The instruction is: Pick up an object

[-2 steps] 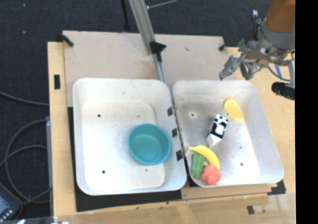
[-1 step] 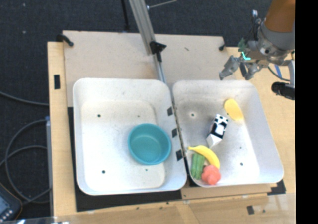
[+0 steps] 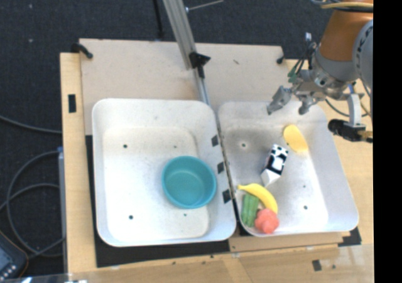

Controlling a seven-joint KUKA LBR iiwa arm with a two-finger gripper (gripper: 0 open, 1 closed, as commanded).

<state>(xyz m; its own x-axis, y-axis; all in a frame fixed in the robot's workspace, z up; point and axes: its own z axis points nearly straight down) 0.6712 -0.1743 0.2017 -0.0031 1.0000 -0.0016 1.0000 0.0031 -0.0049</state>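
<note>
Camera view: open, empty gripper (image 3: 289, 103) hangs just beyond the yellow lemon (image 3: 295, 138), which slants from far-left to near-right.

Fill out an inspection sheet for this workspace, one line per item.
Surface: wooden bench with two white bins; left bin, right bin.
Job's things: in the right bin, a yellow piece, a black-and-white carton, a banana, a green item and a red item, the last three bunched at the near left corner.
Clutter: blue bowl in the left bin.
Grippers: gripper open, above the right bin's far edge, holding nothing.
Cables: black cables on the floor at left; wires at the wrist.
Surroundings: dark carpet; metal rail slanting over the bench.
</note>
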